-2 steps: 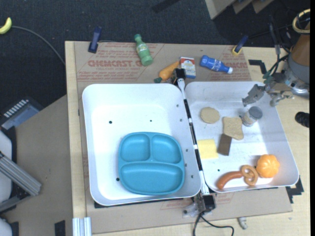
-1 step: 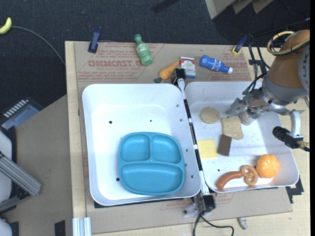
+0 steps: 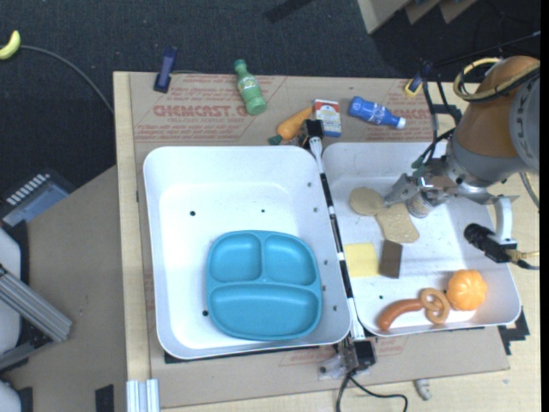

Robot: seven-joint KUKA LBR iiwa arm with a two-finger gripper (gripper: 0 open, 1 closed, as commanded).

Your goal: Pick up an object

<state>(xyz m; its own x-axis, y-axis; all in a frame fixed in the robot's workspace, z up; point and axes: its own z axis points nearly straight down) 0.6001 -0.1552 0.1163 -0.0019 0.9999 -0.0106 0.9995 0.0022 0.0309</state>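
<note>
The right bin [image 3: 360,166] holds two tan cookie-like pieces [image 3: 384,213], a yellow block [image 3: 361,260], a brown block [image 3: 391,258], a sausage [image 3: 399,312], a pretzel [image 3: 434,305] and an orange fruit [image 3: 467,289]. My gripper [image 3: 418,195] hangs low over the upper middle of this bin, just right of the tan pieces. Its metal fingers point down toward the bin floor near the tan pieces. Nothing shows between them.
In the left bin [image 3: 171,178] lies a blue divided plate [image 3: 262,283]. On the board behind the bins are a green bottle [image 3: 250,87], a blue bottle [image 3: 376,112], a small carton [image 3: 327,117], a carrot [image 3: 296,124] and a dark blue item [image 3: 165,69].
</note>
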